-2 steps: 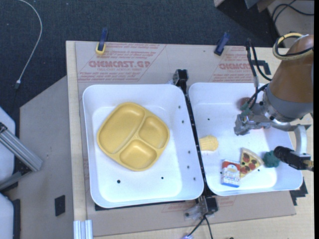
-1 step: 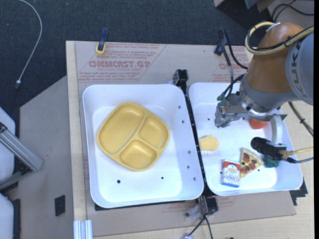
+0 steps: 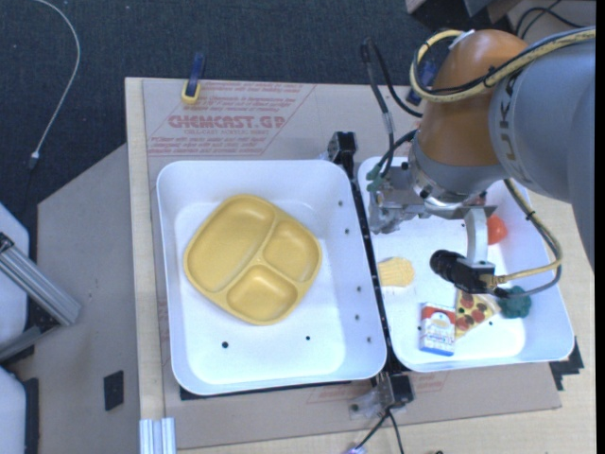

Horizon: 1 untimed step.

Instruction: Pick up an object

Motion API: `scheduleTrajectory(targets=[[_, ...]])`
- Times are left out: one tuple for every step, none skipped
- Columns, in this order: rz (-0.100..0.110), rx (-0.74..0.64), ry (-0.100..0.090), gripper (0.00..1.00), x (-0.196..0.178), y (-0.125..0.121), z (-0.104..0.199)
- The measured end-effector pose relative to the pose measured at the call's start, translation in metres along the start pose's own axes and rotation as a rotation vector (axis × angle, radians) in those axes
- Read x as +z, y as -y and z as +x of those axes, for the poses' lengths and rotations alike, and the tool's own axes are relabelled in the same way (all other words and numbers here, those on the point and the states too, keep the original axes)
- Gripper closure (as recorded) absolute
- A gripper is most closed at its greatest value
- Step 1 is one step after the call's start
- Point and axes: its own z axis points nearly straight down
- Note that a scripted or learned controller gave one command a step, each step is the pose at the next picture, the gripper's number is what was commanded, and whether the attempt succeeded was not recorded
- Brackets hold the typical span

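**Pale disc near left wall of right bin**

Flat, round, pale yellow disc (image 3: 395, 272) lies in right bin (image 3: 515, 340), close to its left wall. Gripper (image 3: 389, 206) sits just beyond it; open or closed, cannot tell. Nearby: printed packet (image 3: 438, 330), pizza-slice toy (image 3: 473, 310). Left bin (image 3: 284, 348): yellow divided plate (image 3: 251, 257).

Table (image 3: 87, 244): top covered by a brown board (image 3: 236, 126) with red print along the far edge. Blue-and-yellow clamp (image 3: 194, 78) grips the board's far edge, near the far left corner. Two shallow white bins sit on the board, side by side and touching: left bin (image 3: 326, 348) takes the middle, right bin (image 3: 408, 334) reaches the right edge. Black clip (image 3: 341, 145) at the far end of their seam.
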Motion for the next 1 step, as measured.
scheduleTrajectory(targets=[[-0.001,0.001,0.001,1.0,-0.0122,-0.0222,0.0395]])
